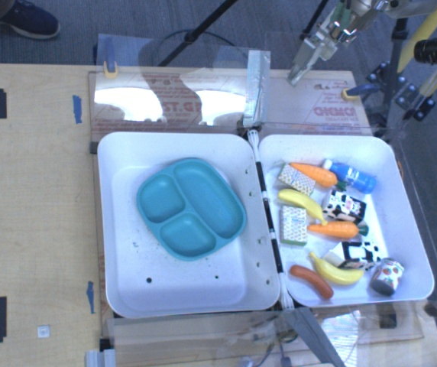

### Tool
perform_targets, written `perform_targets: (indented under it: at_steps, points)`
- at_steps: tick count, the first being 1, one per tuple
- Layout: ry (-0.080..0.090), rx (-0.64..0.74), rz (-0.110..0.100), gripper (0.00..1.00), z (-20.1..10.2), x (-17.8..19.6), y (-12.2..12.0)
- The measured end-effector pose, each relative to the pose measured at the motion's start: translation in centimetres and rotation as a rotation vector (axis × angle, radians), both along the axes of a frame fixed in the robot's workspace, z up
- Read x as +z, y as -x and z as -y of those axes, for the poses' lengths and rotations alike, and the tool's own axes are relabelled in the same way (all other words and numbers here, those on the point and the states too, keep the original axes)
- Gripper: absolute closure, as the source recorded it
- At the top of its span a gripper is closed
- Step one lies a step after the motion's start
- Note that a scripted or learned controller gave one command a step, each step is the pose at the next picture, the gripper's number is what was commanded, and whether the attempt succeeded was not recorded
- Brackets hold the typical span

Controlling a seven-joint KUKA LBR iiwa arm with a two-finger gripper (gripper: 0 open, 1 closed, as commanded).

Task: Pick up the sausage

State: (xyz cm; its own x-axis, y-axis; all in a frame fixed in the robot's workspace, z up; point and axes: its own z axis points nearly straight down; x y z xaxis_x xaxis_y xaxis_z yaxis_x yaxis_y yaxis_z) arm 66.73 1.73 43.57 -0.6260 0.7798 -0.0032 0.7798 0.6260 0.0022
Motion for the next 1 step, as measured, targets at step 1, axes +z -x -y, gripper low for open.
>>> perform_targets:
  at_steps: [1]
  points:
    - [-0.001,0.048,-0.002,0.00,1.13,-6.20,6.99]
